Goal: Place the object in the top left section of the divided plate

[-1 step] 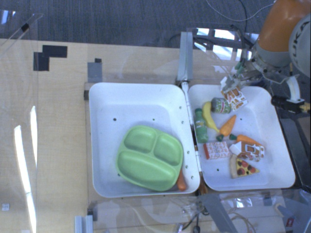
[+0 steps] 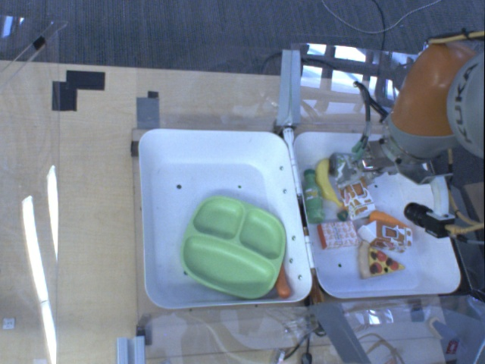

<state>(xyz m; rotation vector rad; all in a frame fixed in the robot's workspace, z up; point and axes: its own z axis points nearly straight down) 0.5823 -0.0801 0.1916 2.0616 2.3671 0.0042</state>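
Green divided plate (image 2: 235, 247): sections bare, nothing placed; gripper (image 2: 350, 167) over right bin's food (image 2: 356, 199), grip state cannot be told

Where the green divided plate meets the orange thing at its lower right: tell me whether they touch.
Cannot tell. In the camera view the orange thing pokes out from under the rim of the green divided plate, with no gap visible, but overlap from above doesn't prove contact.

The divided plate (image 2: 233, 247) at lower centre looks like smooth, matt green plastic. Both white bins (image 2: 163, 203) seem glossy moulded plastic. The bench (image 2: 76, 241) at left shows pale wood grain under a sheen.
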